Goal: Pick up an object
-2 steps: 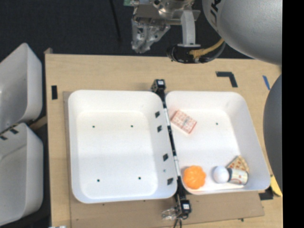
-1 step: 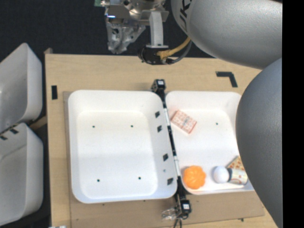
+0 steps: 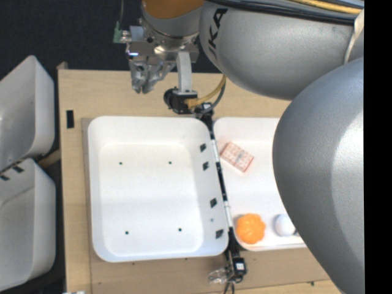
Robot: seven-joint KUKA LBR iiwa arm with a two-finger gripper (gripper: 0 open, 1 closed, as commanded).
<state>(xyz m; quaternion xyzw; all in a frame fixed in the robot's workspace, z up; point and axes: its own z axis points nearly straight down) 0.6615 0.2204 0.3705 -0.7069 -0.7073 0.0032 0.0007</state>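
Observation:
The right bin (image 3: 257,133) holds a pink checked packet (image 3: 236,157) near its left wall. An orange ball (image 3: 250,228) and a small white ball (image 3: 283,225) lie at its front edge. My gripper (image 3: 147,78) hangs high over the bench behind the left bin (image 3: 147,188), close to that bin's back right corner and well away from all three objects. Nothing shows in its grasp. The big grey arm (image 3: 318,133) covers most of the right bin.
A black-clipped divider (image 3: 214,176) runs between the two bins. White housings (image 3: 24,115) stand at the far left of the wooden bench (image 3: 73,97). A small cable clip (image 3: 229,271) sits at the front edge.

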